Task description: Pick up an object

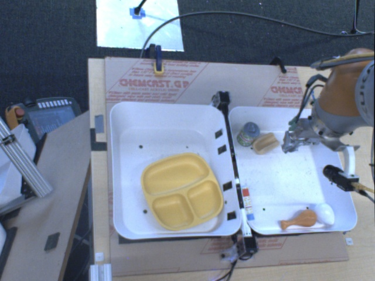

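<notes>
The gripper [291, 142] hangs over the right bin [351, 218], near its back; whether its fingers are parted I cannot tell, and nothing shows between them. Just left of it lies a tan block [265, 143], with a small can [248, 133] touching the block's far side. Well toward the front lie a drumstick [299, 219] and an egg [324, 213]. Farthest left, a yellow tray [181, 190] sits in the left bin [126, 157].
</notes>
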Motion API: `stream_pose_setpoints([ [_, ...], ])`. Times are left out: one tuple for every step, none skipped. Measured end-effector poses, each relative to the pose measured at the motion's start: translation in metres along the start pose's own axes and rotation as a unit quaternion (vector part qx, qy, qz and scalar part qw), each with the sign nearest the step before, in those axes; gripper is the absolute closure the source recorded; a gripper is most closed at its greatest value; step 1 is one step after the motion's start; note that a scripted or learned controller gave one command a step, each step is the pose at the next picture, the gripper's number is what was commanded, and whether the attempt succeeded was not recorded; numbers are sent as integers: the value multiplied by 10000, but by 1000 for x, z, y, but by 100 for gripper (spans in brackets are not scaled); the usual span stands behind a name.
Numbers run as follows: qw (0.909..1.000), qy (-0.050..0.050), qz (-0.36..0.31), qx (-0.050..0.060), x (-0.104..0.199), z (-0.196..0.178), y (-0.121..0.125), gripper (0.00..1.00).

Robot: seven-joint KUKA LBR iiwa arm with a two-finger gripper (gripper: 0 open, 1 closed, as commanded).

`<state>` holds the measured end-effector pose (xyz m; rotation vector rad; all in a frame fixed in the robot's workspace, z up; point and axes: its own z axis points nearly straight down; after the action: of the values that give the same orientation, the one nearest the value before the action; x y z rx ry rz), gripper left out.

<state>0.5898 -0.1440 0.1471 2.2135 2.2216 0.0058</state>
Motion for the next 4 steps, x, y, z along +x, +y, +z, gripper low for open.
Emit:
stream_pose_setpoints([
  [10000,-3,-8,-11,3,-65,3,100],
  [10000,2,-6,13,3,-77,4,100],
  [10000,17,-29,26,58,-68,1,100],
  [10000,19,-33,20,113,-78,-12,100],
])
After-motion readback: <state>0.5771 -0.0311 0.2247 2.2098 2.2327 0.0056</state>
